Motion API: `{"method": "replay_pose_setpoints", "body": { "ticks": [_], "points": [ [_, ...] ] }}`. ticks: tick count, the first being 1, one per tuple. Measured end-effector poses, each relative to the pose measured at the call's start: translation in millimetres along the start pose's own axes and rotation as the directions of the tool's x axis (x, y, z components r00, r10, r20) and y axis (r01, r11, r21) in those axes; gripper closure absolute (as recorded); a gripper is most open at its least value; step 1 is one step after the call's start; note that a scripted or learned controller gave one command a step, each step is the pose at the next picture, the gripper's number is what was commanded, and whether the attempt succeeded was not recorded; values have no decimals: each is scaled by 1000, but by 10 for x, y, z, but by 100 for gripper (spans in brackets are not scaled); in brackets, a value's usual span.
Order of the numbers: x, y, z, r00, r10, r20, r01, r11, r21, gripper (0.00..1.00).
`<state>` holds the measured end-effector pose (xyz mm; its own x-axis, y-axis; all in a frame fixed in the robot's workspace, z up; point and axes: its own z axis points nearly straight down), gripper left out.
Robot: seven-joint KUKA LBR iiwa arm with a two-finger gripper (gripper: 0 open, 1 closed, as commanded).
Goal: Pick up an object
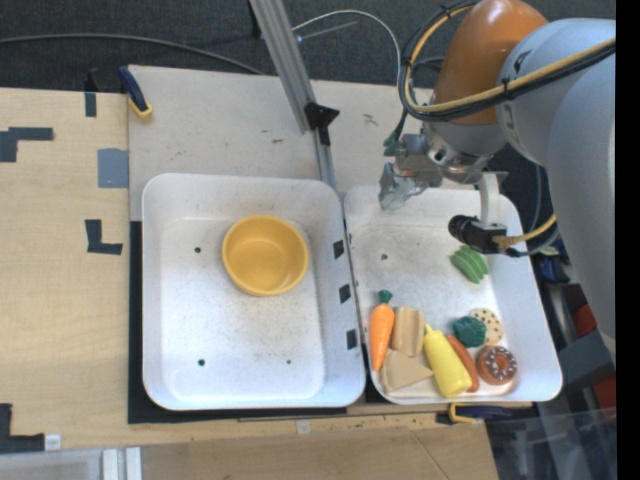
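Your toy food — carrot (381, 334), yellow bottle (447, 360), donut (496, 365), green piece (469, 263) — lies in the right bin (420, 238), mostly at its near edge. The gripper (396, 192) hangs over that bin's far corner, empty — you cannot tell its opening. The yellow bowl (265, 255) sits left of the bin.

Two white bins sit side by side: the left bin (170, 268) holds one yellow bowl (265, 255), while the right bin (420, 243) holds about eight toy foods, one carrot (381, 334) among them.
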<state>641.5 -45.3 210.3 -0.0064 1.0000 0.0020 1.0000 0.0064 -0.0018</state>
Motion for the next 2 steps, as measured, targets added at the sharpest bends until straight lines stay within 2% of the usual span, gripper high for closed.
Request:
{"method": "replay_pose_setpoints", "body": {
  "ticks": [2],
  "points": [
    [1155, -188, 4, 1000, -1, 1, 1, 1000, 1, 100]
  ]
}}
